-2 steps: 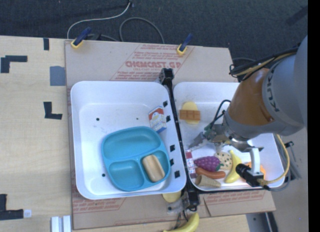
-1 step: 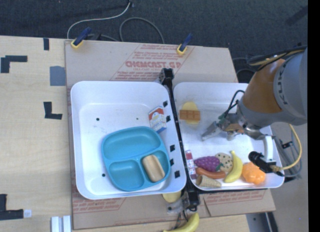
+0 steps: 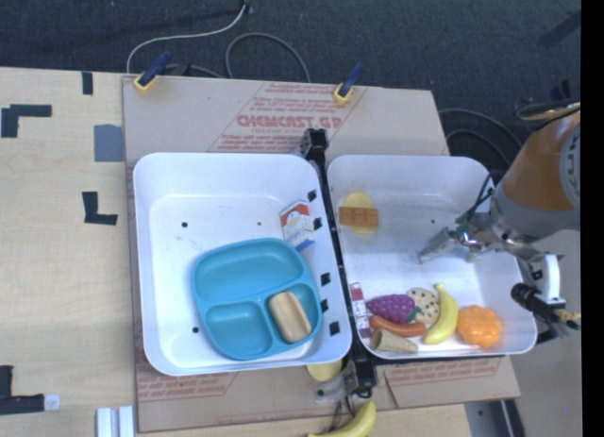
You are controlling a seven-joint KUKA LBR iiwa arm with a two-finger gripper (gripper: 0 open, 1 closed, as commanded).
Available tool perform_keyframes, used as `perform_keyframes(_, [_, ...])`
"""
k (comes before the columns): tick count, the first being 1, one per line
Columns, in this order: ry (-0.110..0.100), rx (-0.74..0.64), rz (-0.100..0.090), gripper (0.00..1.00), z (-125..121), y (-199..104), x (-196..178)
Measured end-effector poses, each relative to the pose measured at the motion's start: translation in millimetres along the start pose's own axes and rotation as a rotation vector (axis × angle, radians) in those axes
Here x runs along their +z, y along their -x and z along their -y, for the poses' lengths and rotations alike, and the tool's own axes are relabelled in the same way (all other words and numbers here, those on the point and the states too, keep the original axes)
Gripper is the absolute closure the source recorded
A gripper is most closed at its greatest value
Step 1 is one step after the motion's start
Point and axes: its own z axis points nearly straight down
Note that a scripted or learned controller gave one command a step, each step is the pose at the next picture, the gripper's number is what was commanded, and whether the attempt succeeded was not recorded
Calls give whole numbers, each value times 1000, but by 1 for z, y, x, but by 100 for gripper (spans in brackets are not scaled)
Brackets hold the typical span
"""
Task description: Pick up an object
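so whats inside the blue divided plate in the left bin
A bread roll lies in the lower right compartment of the blue divided plate. The other two compartments show bare blue. Whatever sits beneath the roll or the plate is covered.

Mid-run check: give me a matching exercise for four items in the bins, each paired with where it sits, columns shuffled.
Things:
1. tan bread roll
2. small white carton
3. yellow waffle piece
4. orange toy pepper

Places:
A. right bin, upper left area
B. in a compartment of the blue divided plate
C. right bin, lower right corner
D. left bin, against its right wall, above the plate

Pairs: 1-B, 2-D, 3-A, 4-C
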Motion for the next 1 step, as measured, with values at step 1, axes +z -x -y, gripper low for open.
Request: perform_keyframes(1, [-2, -4, 3, 0, -38, -37, 1])
